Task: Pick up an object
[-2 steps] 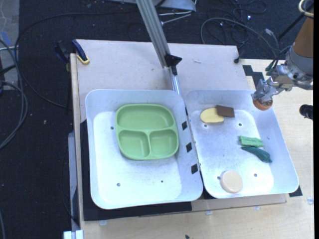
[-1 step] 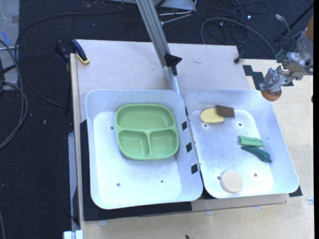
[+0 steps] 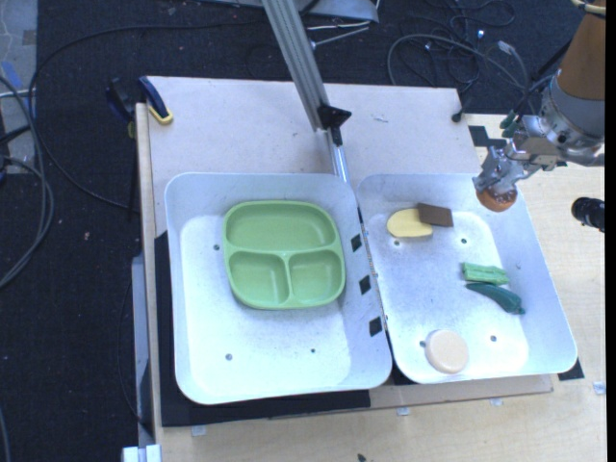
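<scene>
Looking down at a slant on a pale wooden bench (image 3: 404,128) that stands on dark carpet strewn with black cables (image 3: 58,162); a grey metal strut (image 3: 294,46) slants in from the top of the frame and ends at the seam between the bins.

Two shallow white bins lie side by side, their inner edges touching. The pincer (image 3: 497,183) hangs at the far right corner of the right white bin (image 3: 539,287), just over its rim. A small round orange-brown object (image 3: 498,198) sits directly beneath the fingertips, touching them (whether it is gripped or merely under them cannot be told, nor whether the fingers are spread or closed).

To the pincer's left, inside the same bin: a yellow oval piece (image 3: 408,225) with a brown rectangular block (image 3: 435,216) touching it. Nearer the camera from the pincer: a light green flat strip (image 3: 484,273) and a dark green curved piece (image 3: 502,298), just beside each other. Nearer still, by the front rim: a cream round disc (image 3: 447,350).

Far to the pincer's left, the left white bin (image 3: 192,345) holds a light green three-compartment plastic tray (image 3: 285,254); open floor surrounds it, most towards the front.

No legible writing or labels anywhere.
</scene>
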`<state>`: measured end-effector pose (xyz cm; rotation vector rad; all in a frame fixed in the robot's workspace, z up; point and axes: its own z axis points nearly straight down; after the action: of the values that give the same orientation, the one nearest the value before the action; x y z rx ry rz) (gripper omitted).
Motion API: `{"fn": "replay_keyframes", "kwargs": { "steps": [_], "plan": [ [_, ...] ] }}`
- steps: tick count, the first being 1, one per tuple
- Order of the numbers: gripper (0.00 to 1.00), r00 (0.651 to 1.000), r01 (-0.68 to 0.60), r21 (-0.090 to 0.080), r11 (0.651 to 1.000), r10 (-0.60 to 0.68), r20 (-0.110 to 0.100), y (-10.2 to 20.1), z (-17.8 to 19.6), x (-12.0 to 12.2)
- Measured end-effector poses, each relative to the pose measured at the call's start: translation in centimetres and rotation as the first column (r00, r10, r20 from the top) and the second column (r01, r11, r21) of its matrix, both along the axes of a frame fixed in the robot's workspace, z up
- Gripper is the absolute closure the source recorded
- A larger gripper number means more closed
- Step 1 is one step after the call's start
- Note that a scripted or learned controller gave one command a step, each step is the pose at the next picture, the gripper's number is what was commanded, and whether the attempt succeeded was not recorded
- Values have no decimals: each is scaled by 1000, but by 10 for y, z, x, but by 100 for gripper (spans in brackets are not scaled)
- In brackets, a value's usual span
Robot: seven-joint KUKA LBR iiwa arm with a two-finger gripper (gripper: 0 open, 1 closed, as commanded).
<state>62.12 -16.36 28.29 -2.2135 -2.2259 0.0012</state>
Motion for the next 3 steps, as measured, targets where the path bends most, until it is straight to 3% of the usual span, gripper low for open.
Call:
{"fn": "replay_keyframes", "kwargs": {
  "steps": [3],
  "plan": [
    [100,1000,1,-1,1000,-1,-1,146,-33,-43]
  ]
}}
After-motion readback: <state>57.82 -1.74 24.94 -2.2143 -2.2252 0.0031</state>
